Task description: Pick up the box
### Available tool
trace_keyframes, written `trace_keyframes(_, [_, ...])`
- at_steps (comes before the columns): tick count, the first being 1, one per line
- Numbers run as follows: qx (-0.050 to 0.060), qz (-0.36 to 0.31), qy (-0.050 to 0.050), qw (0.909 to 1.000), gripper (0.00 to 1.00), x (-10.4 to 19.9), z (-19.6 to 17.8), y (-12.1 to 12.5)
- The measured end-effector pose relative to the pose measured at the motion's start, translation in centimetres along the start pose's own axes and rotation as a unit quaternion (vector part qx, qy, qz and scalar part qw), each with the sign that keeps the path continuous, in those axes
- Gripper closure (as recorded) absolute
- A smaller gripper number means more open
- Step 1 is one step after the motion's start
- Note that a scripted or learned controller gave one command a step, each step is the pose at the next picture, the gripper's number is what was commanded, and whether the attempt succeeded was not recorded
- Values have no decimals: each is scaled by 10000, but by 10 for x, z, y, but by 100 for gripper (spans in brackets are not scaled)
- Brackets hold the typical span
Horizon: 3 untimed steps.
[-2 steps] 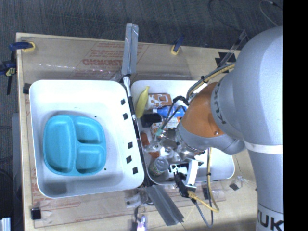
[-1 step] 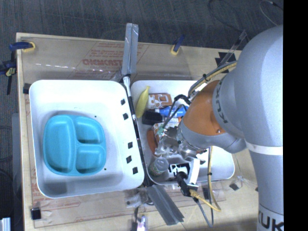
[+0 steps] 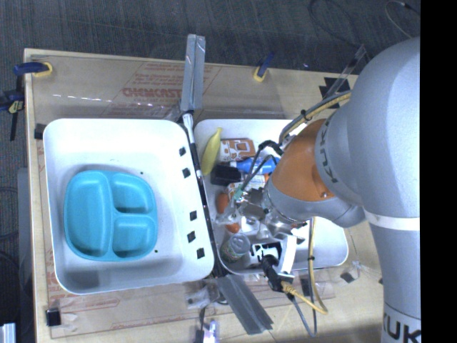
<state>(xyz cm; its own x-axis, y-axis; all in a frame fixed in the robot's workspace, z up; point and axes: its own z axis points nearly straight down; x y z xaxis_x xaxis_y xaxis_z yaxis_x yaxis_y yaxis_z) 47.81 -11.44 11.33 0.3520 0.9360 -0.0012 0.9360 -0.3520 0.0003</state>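
Wooden bench (image 3: pixel 107 84) on dark floor (image 3: pixel 107 13)

Two bins side by side on the bench (image 3: pixel 100 84).
In the left bin (image 3: pixel 86 138), a divided tray (image 3: pixel 111 215); in the right bin (image 3: pixel 332 252), banana (image 3: pixel 211 151) beside box (image 3: pixel 237 148), under the arm (image 3: pixel 335 170).

I'm getting an evenly lit, fairly bright picture, with light seeming to fall from above. The left bin (image 3: pixel 114 138) is glowing near white, its rim close to washing out, and it is throwing a soft grey shadow inside its lower wall. The arm (image 3: pixel 382 141) is showing a broad pale sheen across its grey shell and is shading the right bin (image 3: pixel 332 245) beneath it, so the clutter there is reading dim and muddled. The blue tray (image 3: pixel 111 213) is staying crisp. The floor beyond the bench (image 3: pixel 107 84) is looking dark and grainy. Fine detail is coming through soft overall.
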Motion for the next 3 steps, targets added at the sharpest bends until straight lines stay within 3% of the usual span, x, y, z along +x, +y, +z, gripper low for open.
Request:
trace_keyframes(1, [25, 1177, 17, 9930, 0, -48, 20, 69])
trace_keyframes(2, [74, 1124, 15, 9936, 100, -47, 13, 68])
trace_keyframes(3, [7, -573, 10, 9984, 100, -70, -130, 26])
